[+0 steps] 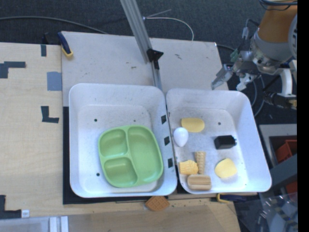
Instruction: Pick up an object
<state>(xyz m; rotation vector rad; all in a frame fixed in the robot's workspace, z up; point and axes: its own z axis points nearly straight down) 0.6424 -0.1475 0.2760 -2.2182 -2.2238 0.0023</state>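
We hang our jaws [231,76] spread and empty beyond the right bin's [251,124] far right corner, clear of the black block [225,141] lying near its right edge for picking

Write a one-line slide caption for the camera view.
KUKA arm's gripper hovers open above right bin of toy food; green divided plate fills left bin.
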